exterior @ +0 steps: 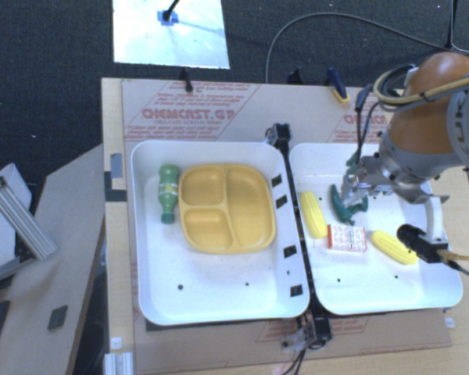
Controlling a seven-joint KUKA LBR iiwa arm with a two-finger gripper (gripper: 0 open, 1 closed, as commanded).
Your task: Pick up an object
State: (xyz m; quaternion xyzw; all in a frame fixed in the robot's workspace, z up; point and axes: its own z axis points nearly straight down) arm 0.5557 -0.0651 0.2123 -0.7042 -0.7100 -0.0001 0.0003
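A yellow divided plate is lying in the left bin, with a green bottle sitting just beside its left edge. Behind the bench, a pale square sheet, perhaps paper, is lying on the dark floor.

One fixed camera looks down aslant on both bins from above.

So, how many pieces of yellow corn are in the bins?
2, both in the right bin: one corn cob by the divider, another corn cob near the arm, which might hide more.
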